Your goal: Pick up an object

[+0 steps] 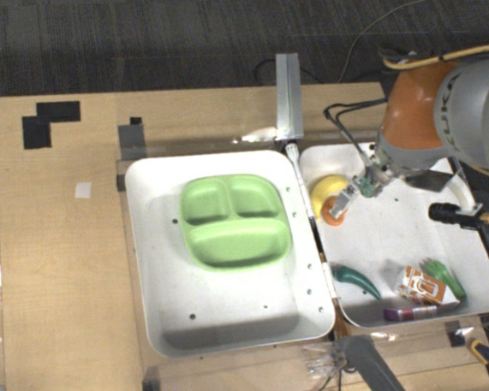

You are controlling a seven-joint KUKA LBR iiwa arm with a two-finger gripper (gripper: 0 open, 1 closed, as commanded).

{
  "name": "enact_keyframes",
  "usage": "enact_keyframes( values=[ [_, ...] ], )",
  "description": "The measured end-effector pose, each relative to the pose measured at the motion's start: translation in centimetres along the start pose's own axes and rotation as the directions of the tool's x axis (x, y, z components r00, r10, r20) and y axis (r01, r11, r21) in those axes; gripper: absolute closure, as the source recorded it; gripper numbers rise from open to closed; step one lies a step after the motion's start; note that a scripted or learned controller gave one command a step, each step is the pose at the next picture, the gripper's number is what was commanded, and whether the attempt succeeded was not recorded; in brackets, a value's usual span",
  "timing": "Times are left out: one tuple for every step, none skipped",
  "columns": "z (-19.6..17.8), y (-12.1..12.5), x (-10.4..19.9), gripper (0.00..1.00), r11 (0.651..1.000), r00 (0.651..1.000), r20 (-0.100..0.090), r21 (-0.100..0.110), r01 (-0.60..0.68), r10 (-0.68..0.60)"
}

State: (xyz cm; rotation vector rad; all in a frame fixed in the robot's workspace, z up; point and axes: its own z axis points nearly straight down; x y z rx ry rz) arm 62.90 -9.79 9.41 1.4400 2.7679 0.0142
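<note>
Carton [421,285] print unreadable, fingers [345,196] near lemon [324,189]

A dark grey carpet [168,26] with a fine ribbed weave runs across the top, and a thin pale cable [398,8] trails over it at the upper right. Below it lies a light wooden tabletop [54,269]. Black tape marks [48,121] sit near its upper left corner, with a small pale square [82,190] just below them. A grey metal post [288,96] stands upright at the tabletop's far edge. The light is even and soft.
</note>
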Motion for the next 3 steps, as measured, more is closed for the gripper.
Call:
enact_keyframes(
  values=[
    [0.1,-0.2,-1.6,0.00,0.993,0.993,-0.004,0.003,-0.122,0.122],
    [0.1,1.2,-0.2,0.00,0.951,0.951,0.001,0.005,-0.308,0.308],
    [0.3,3.5,-2.2,0.00,0.975,0.975,-0.011,0.021,-0.220,0.220]
  ],
)
